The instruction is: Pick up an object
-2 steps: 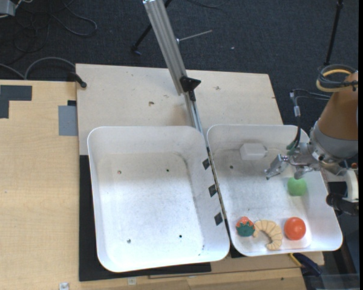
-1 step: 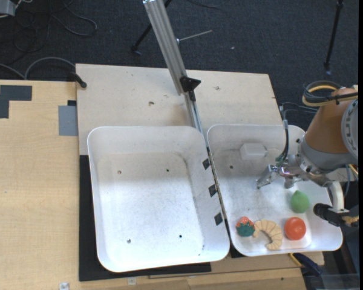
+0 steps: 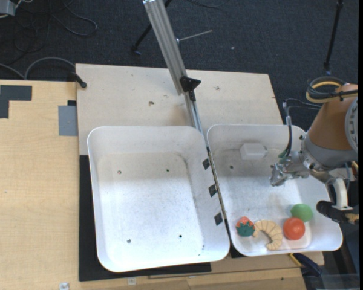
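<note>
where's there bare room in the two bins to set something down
The left bin has bare floor wall to wall. In the right bin, the floor is free between the white block and the toys; its near end is crowded: croissant, red ball, green ball.

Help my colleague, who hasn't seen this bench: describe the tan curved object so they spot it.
Look in the right bin, along its near edge. The tan croissant-shaped piece lies between a small red-and-green item and a red ball; it alone is beige and crescent-shaped.

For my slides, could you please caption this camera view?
Gripper over the right bin, with a red ball, green ball and croissant toy near its front.
</note>
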`<state>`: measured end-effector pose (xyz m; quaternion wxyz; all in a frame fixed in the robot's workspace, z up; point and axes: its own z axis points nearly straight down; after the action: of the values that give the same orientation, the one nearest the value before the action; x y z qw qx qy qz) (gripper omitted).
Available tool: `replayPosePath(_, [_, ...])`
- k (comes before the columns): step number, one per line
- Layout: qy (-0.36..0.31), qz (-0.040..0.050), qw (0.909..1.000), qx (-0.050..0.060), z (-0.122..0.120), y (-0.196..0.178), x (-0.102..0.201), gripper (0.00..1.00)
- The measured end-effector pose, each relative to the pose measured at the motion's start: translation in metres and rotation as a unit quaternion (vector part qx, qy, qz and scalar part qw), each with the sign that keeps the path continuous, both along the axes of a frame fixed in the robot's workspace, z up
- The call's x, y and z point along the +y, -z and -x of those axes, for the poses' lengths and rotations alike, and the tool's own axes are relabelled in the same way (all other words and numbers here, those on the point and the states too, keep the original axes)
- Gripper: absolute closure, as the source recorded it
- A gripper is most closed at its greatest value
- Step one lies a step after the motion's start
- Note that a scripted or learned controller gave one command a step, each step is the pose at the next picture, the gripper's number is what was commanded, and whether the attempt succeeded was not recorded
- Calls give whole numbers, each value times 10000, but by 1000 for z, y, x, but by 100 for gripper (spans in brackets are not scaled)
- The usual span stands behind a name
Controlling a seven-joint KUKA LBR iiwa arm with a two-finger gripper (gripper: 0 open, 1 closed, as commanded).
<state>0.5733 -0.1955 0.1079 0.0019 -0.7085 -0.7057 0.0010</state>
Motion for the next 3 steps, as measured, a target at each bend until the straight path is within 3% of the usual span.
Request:
replayPosePath(2, [-24,16,10000,-41,-10,-115,-14,100])
replayPosePath(3, [-29,3,10000,-1,-10,-99,-14,100])
